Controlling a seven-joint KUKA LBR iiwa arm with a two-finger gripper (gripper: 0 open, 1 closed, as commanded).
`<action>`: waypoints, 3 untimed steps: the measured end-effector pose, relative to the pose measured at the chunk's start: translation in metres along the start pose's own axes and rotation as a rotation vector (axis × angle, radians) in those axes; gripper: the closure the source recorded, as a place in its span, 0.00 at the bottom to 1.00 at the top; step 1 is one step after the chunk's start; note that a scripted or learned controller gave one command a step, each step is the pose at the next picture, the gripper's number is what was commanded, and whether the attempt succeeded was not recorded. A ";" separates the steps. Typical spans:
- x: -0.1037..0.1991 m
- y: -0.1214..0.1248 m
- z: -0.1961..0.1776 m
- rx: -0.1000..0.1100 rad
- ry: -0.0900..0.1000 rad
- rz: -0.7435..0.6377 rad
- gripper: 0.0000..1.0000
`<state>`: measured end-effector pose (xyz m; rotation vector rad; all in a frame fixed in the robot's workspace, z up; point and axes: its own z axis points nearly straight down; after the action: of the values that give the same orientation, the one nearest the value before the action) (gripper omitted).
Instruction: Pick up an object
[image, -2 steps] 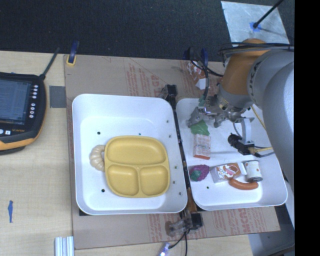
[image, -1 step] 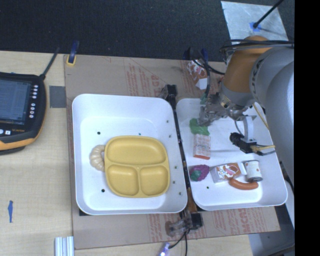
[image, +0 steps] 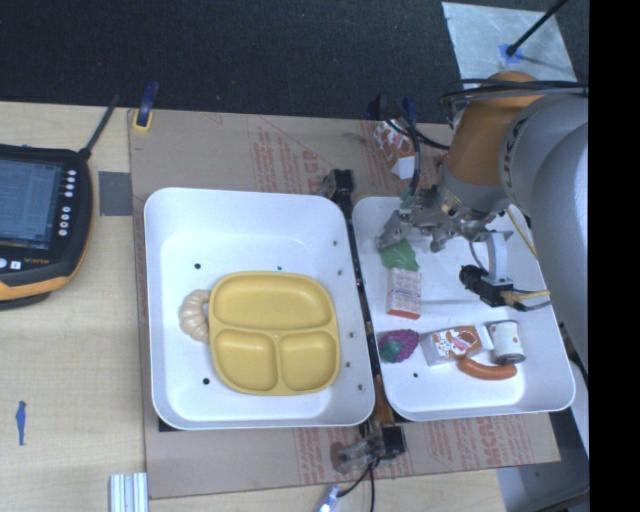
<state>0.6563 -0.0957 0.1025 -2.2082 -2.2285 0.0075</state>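
- Gripper (image: 412, 232) is low over the right bin (image: 450, 395), up at the bin's 11 o'clock corner, w/ the arm coming in from 3 o'clock.
- Pincer state: can't tell. From this angle the head hides whether it's spread or pressed together, and nothing is seen pinched.
- Nearest candidate is the green item (image: 401, 256), prob. a soft toy or packet. It lies on the bin floor just at the gripper's 7 o'clock, touching or nearly so.
- Other things in the right bin:
  - orange-and-white snack packet (image: 404, 292) just at 6 o'clock of the green item
  - purple toy (image: 398, 345) near the bin's 8 o'clock edge
  - small carton (image: 450, 345), white can (image: 505, 340) and sausage (image: 488, 368) clustered toward 5 o'clock
- Left bin (image: 250, 225) has a yellow divided plate (image: 273, 332), w/ a ridged beige piece (image: 193, 315) against its 9 o'clock rim. Both are well apart from the arm.
- Step, as I read it: approach/descent onto the green item, w/ the grasp not yet confirmed.
- Next move needs the gripper centred over the green item — a small shift toward 7 o'clock — then down to the floor, close, and lift straight up.
- Risk: the bin wall is close at 9 o'clock and the snack packet is right beside, so a wide closing could snag either.
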 end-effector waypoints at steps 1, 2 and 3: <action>0.001 0.000 0.011 -0.002 0.000 0.003 0.00; 0.001 0.000 0.000 0.000 0.000 0.000 1.00; 0.001 0.000 0.000 0.000 0.000 0.000 0.00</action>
<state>0.6563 -0.0949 0.1025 -2.2085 -2.2286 0.0080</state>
